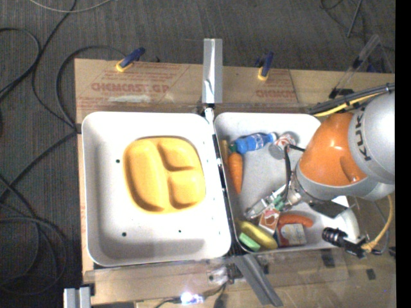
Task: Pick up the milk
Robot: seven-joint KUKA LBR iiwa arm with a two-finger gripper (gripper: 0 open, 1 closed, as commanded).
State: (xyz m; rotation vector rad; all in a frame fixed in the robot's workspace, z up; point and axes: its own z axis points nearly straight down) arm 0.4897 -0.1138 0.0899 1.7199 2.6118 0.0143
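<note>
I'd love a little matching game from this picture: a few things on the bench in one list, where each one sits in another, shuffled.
Things:
1. yellow divided tray
2. carrot
3. blue-capped water bottle
4. blue-handled clamp

Places:
A. back of the right bin, lying on its side
B. on the cardboard behind the left bin
C. middle of the left bin
D. along the right bin's left wall

Pairs: 1-C, 2-D, 3-A, 4-B
</note>
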